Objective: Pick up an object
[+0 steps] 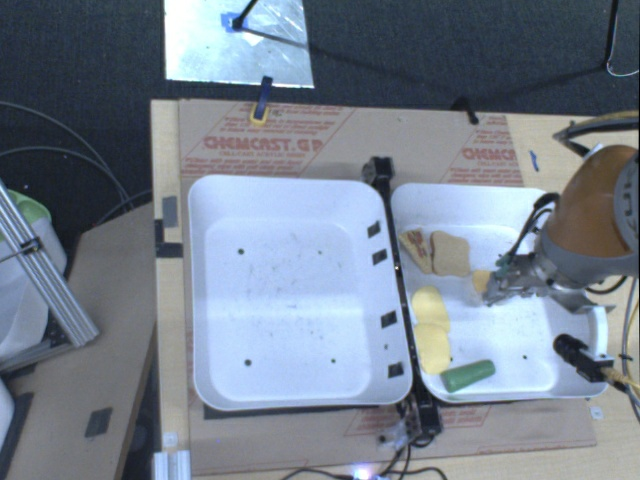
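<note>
The right bin (520, 200) holds a tan bread-like piece (448, 253) beside a striped yellowish piece (417, 249), two pale yellow pieces (431, 309) (434, 347) near its left wall, and a green cylinder (468, 374) at the front. My gripper (497, 287) is low in this bin, right of the tan piece, over a small yellow item (482, 281). The grey and orange arm (598, 218) comes in from the right.
The left bin (290, 293) lies next to the right one, with black clips (381, 258) along the shared divider. Both bins rest on a cardboard sheet (340, 138). An aluminium frame (40, 268) stands at the far left.
</note>
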{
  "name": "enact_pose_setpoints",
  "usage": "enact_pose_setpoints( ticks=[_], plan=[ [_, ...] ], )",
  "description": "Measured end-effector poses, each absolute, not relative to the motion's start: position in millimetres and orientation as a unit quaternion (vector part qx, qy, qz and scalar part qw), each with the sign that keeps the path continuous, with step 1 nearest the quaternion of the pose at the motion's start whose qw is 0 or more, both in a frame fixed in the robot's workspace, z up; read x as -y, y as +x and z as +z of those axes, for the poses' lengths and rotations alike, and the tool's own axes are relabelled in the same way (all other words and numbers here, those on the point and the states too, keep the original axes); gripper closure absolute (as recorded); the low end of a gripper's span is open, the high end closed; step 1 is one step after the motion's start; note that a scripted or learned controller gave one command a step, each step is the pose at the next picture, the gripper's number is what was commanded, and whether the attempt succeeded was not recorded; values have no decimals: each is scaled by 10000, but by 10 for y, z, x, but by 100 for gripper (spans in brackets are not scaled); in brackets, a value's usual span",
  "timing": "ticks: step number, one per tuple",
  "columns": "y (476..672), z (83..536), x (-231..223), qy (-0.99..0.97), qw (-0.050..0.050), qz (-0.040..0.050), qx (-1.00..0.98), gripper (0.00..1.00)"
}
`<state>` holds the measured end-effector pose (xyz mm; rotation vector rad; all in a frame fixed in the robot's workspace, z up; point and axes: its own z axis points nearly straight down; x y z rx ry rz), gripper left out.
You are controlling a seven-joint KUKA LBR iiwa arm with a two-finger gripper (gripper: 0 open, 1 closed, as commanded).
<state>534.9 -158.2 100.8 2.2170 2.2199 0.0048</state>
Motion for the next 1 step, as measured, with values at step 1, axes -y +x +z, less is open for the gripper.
enact_pose_setpoints(
  ticks=[1],
  plan=[
    [6086, 855, 1335, 7042, 34, 26, -7099, 100]
  ],
)
